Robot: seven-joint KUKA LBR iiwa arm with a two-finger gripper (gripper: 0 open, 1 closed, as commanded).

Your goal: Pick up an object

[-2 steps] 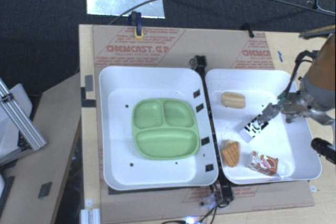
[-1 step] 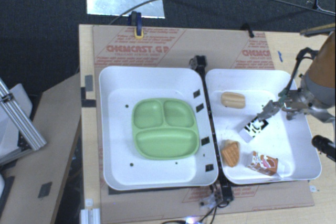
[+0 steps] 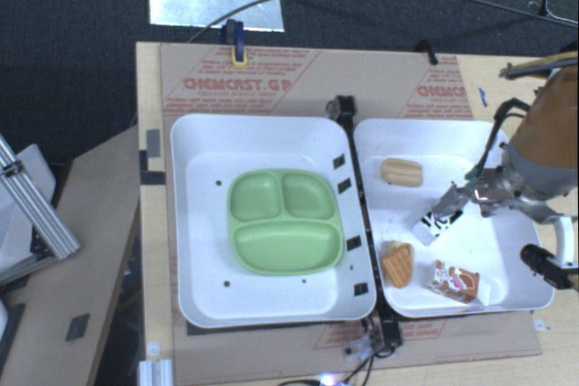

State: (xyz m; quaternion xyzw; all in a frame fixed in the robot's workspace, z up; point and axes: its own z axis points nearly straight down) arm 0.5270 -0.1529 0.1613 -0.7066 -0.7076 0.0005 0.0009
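Note:
My gripper (image 3: 436, 222) hangs low over the middle of the right bin (image 3: 507, 140), on the arm that comes in from the right. A tan bread roll (image 3: 402, 172) lies up and to the left of it, apart from it. An orange-brown pastry piece (image 3: 397, 264) rests near the bin's front left, below the gripper. A red and white snack packet (image 3: 458, 282) lies at the bin's front, just to the lower right of the gripper. I see nothing held at the gripper's tip.
The left bin (image 3: 194, 194) holds a green divided plate (image 3: 285, 221). A black divider with clips (image 3: 355, 194) runs between the bins. The arm's orange band (image 3: 552, 127) looms over the right bin's far right side.

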